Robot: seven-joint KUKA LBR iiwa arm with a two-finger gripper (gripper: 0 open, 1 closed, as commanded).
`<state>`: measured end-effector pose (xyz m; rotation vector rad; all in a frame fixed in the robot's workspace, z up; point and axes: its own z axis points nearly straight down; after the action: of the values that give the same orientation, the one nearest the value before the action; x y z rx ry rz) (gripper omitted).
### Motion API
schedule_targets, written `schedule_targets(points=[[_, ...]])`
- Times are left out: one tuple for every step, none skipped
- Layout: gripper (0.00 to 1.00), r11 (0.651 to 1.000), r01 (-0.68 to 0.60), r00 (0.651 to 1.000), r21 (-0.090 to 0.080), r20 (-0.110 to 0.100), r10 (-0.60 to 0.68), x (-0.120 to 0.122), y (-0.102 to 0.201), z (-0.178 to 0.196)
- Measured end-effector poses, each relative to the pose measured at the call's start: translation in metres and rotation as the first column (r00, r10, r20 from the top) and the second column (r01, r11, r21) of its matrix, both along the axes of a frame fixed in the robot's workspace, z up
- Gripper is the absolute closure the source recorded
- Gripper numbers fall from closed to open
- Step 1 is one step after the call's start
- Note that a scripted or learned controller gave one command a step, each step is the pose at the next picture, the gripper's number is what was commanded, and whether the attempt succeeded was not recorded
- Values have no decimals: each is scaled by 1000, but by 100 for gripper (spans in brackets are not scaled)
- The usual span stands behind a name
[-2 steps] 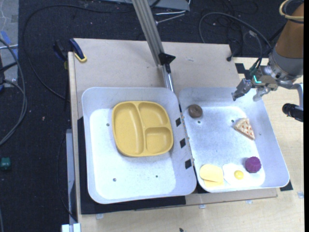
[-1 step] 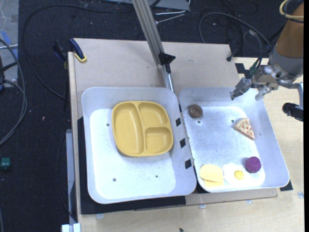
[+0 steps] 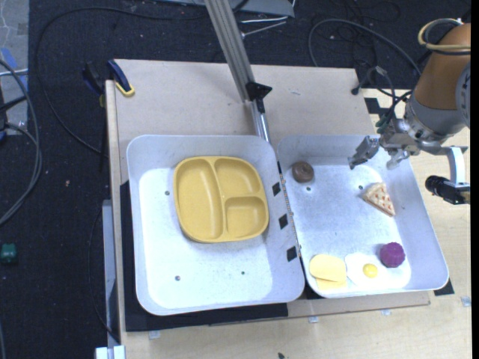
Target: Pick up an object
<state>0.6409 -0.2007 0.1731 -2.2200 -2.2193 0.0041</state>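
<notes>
Smooth yellow slab, glossy egg, bumpy purple ball.

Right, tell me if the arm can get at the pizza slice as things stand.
Probably yes. The pincer hangs over the right bin's far edge, and the pizza slice lies just below it in the picture, apart from the other items, with nothing between them.

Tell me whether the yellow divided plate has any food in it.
Empty. The yellow divided plate in the left bin shows bare yellow compartments; the toy foods, such as the pizza slice, lie in the right bin.
</notes>
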Motion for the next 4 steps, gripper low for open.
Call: schedule_targets(points=[[0, 1000, 0, 1000, -1, 1, 0, 2, -3, -63], [0, 1000, -2, 1000, -1, 3, 2, 2, -2, -82], [100, 1000, -4, 1000, -3, 6, 4, 3, -2, -70], [100, 1000, -1, 1000, -3, 12, 1, 5, -7, -6]])
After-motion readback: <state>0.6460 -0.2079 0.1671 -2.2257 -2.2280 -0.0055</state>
